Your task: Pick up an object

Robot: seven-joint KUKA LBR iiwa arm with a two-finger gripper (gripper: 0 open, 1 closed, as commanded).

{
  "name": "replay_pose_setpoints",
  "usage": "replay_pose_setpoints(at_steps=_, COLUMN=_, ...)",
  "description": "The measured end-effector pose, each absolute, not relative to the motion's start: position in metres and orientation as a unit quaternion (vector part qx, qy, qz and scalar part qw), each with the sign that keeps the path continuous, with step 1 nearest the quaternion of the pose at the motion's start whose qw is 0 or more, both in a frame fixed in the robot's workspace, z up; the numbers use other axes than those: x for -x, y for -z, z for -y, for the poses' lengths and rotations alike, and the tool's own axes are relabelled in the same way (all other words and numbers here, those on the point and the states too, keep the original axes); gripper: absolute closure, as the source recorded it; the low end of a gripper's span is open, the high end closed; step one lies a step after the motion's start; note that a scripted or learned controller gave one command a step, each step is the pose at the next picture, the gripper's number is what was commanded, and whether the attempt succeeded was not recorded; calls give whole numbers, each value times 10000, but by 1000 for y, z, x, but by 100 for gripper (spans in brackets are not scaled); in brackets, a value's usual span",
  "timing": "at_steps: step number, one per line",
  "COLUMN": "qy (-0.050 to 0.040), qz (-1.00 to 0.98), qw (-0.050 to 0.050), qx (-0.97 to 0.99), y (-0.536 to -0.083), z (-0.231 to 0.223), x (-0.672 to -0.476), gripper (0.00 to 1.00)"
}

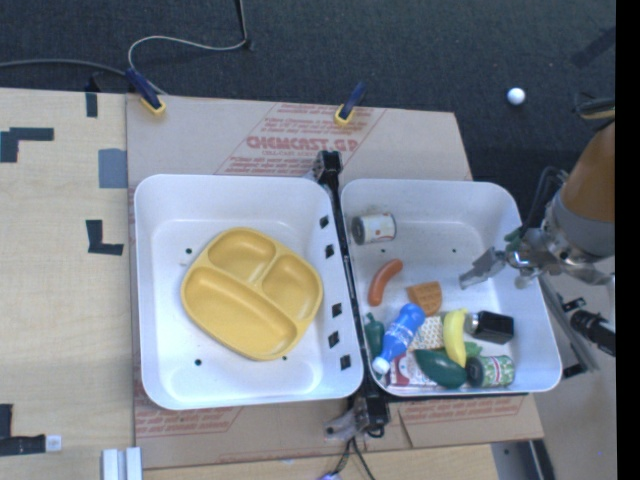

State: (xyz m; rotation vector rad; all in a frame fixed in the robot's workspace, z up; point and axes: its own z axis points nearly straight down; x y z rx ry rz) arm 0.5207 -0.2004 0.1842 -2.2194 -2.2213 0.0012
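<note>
The cardboard sheet [290, 143] under the bench setup is the biggest thing, printed in red and held by 2 yellow-and-blue clamps [148, 96] at its far edge. On it sit 2 shallow white bins side by side. The left bin [160, 288] carries a yellow divided tray [252, 292], 3 compartments, lying flat and slightly turned near the bin's middle. The right bin [470, 203] holds all the small objects, bunched toward its near side.

The arm [590, 193] comes in from the right, its orange band visible above the grey wrist. The gripper [478, 273] hangs over the right edge of the right bin, above bare white floor; 1 grey finger [482, 268] points left and down toward the pile. From this angle I cannot tell how far the jaws are parted, and nothing shows between them.

Among the objects, a blue bottle with a white cap [399, 334] lies tilted beside the divider. Next to it a banana [454, 336] lies lengthwise, touching a dark green vegetable [439, 368] below. A small green can [492, 370] lies on its side in the near right corner. A white tin [373, 228] lies alone at the far left of this bin. An orange sausage [384, 280] lies slanted between the tin and the bottle. A toast-coloured wedge [425, 296] sits just right of the sausage. A small black block [494, 325] rests beside the banana, closest to the gripper. Far off, a white ball [516, 95] lies on the dark floor.
</note>
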Motion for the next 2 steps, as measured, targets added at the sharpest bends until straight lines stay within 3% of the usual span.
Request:
replay_pose_setpoints(at_steps=1, qy=29, qz=7078, qw=-24, qx=7064, y=-89, z=185, x=-534, gripper=0)
replay_pose_setpoints(at_steps=2, qy=27, qz=7069, qw=-51, qx=7072, y=-89, z=144, x=-529, gripper=0)
